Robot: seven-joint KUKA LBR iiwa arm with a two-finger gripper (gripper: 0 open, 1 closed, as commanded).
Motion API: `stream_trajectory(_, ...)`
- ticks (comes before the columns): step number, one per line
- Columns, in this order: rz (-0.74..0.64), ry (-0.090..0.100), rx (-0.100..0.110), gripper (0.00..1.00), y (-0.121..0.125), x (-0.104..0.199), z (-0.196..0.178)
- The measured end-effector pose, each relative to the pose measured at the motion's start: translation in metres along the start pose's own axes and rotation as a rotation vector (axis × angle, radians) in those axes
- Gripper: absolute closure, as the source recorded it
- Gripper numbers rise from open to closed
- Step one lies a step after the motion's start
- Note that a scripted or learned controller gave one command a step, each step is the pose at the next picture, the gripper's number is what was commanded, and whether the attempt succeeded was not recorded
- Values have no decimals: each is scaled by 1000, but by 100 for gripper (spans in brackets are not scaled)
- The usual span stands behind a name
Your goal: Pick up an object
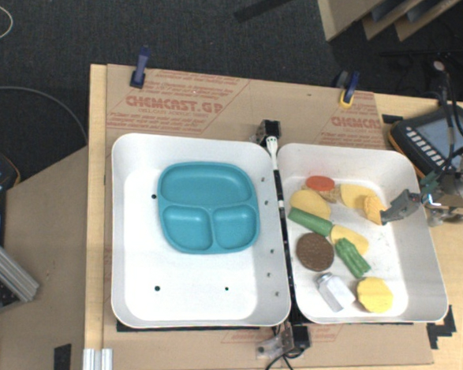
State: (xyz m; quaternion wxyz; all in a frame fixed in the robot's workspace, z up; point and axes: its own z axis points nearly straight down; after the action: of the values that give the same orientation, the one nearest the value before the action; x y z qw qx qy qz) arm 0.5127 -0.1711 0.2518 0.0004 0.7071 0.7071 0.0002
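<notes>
Gripper point(394, 209) hovers over the right bin's point(428, 257) far right side, just beside a yellow toy food piece point(370, 206) that lies against a second yellow piece point(353, 196); whether it is spread or pinching, I cannot tell. Nothing visibly sits in it. Objects crowd together beside that yellow piece, so a descent could likely nudge neighbours or close on an edge and slip.

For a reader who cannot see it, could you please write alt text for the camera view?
A gripper reaches from the right over the right white bin, which holds toy food: yellow pieces, green pieces, a brown disc and a red piece. The left white bin holds a teal divided plate.
</notes>
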Motion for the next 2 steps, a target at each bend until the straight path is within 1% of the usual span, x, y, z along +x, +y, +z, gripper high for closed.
stream_trajectory(1, 2, 3, 8, 0, 15, -13, 175)
stream_trajectory(2, -9, -1, -20, 0, 43, 94, -127)
